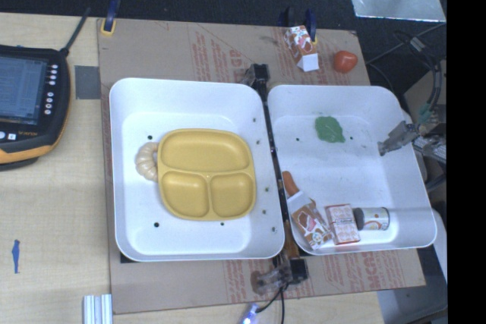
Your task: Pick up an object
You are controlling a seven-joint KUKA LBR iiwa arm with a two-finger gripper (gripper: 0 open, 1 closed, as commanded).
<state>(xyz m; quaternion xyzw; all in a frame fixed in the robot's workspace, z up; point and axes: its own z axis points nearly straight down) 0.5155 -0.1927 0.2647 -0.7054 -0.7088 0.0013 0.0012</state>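
My fingers (398, 139) hung at the right bin's (395, 102) edge, spread uncertain, holding nothing; the distant green lump (330, 129) risked a missed grasp.

Both white bins (190, 239) look like smooth, glossy plastic. The yellow divided tray (206, 172) inside the left bin is matt plastic. Brown cardboard sheet (190, 42) beneath the bins appears matt.

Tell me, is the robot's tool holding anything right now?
No, nothing is held. The tool sits at the right edge of the right bin, and nothing shows between its fingers. The green thing lies apart from it, to its left.
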